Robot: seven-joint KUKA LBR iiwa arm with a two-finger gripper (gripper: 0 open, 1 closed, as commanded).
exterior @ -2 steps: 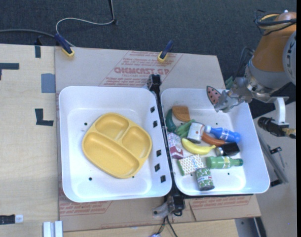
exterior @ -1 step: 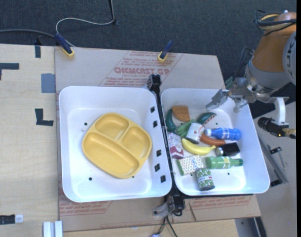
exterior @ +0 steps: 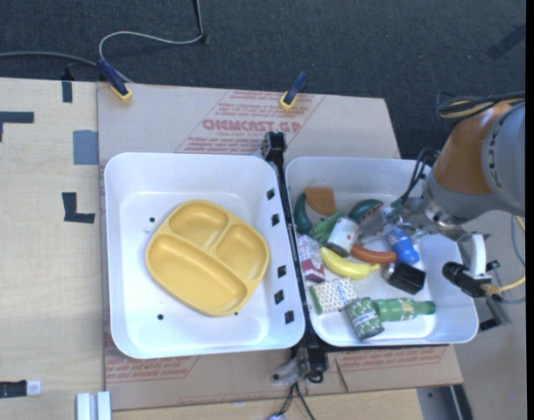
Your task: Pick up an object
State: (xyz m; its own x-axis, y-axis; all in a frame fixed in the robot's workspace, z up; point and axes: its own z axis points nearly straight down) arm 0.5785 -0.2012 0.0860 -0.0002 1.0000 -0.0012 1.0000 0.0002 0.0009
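Yellow divided plate (exterior: pixel 207 256) in left bin (exterior: pixel 127 261), right bin (exterior: pixel 455 318) cluttered with banana (exterior: pixel 347 265), green bottle (exterior: pixel 405 308), gripper (exterior: pixel 396 227) lowered among them, grip state unclear

Bright, even overhead light with soft, faint shadows. The white bins (exterior: pixel 118 234) look slightly washed out. Overall the picture is mildly soft and grainy.

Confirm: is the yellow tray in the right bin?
No, the yellow tray lies in the left bin, apart from the clutter in the right bin.
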